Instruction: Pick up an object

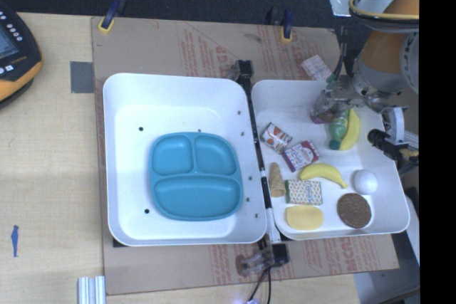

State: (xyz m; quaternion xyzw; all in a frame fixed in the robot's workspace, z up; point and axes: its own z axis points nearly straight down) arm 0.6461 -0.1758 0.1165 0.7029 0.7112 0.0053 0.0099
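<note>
Along the near edge of the right bin (399,228), a yellow round slice (304,217) is lying beside a brown cookie (354,210), the cookie sitting toward the near right corner. Just behind them a patterned square packet (305,191) is resting next to a small tan piece (276,180) by the left wall, with a yellow banana (322,174) and a white ball (365,181) to the right. Farther back, a maroon packet (301,154) and a red-and-white wrapper (275,136) are lying near the left wall. Toward the far right corner, a second banana (352,130) is lying against a green object (337,132). The gripper (329,109) is hanging right over these two, and whether its fingers are spread or closed cannot be told. In the left bin (121,103), a blue divided plate (196,176) is sitting near its near edge.
</note>
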